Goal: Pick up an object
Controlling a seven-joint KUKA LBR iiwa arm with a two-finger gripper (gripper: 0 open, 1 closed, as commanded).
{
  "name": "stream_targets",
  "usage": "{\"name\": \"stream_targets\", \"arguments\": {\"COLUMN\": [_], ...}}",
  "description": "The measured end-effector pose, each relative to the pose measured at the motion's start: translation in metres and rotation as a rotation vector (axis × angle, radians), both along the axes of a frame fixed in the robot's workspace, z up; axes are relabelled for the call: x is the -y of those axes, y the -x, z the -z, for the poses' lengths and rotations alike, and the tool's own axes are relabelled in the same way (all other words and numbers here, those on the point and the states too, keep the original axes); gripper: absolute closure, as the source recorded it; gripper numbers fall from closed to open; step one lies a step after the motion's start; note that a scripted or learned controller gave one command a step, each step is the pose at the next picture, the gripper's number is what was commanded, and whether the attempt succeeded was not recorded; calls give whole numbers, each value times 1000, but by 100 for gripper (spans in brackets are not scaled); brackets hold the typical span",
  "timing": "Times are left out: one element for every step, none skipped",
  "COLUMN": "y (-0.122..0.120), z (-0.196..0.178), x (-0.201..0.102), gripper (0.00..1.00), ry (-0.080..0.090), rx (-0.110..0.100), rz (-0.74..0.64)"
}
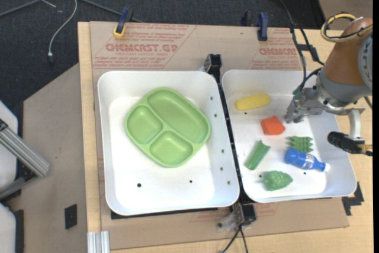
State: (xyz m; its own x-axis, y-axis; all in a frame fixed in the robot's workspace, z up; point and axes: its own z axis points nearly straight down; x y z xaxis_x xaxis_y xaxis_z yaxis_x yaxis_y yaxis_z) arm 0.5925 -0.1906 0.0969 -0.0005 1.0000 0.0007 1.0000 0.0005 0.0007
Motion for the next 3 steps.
{"name": "stream_targets", "arguments": {"y": [-3,-11,-12], "z": [-61,-108,-130], "x": [-8,-13,-12], "gripper": [100,100,100], "ry": [3,3,2], "rx": [7,7,5], "rz": [-2,-2,-1]}}
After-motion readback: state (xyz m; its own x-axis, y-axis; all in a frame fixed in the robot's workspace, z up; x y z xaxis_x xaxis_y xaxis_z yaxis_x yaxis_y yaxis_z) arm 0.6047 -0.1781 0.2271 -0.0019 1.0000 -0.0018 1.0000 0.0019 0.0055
